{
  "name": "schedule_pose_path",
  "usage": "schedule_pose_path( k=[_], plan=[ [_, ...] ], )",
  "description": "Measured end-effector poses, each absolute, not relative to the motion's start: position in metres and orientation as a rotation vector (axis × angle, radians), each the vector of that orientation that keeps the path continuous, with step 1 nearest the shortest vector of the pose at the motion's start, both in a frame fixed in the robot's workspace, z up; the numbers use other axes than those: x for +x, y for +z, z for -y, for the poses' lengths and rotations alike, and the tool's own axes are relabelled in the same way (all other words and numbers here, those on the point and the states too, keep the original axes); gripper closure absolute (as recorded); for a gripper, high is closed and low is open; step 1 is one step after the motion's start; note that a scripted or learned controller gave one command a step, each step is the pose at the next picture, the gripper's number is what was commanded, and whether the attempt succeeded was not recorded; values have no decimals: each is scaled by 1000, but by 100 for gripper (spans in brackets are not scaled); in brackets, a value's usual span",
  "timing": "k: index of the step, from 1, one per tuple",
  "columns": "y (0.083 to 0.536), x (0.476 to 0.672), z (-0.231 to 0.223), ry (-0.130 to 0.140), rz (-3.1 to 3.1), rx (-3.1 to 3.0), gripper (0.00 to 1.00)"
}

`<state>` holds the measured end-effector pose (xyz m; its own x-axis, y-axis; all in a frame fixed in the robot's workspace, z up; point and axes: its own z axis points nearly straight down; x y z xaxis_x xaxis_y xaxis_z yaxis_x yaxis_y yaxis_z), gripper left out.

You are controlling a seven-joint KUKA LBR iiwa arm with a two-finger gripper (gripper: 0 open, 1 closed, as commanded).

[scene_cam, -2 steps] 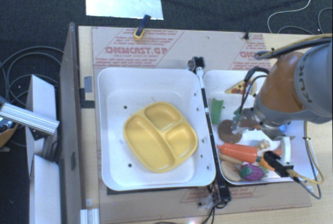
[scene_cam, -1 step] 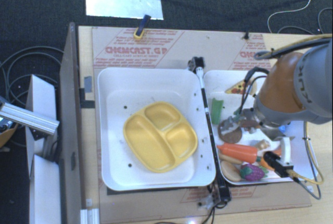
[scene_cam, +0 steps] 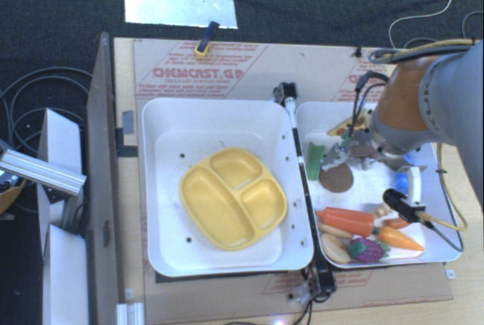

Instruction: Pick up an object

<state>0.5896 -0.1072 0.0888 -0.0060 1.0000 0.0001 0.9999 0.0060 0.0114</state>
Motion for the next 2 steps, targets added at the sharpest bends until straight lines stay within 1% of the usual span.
schedule_pose_path(
  k=[1, 2],
  plan=[
    [114, 642, 112, 9, -2222, 2208, 0],
    [158, 671, 152, 6, -2216, 2215, 0]
  ],
)
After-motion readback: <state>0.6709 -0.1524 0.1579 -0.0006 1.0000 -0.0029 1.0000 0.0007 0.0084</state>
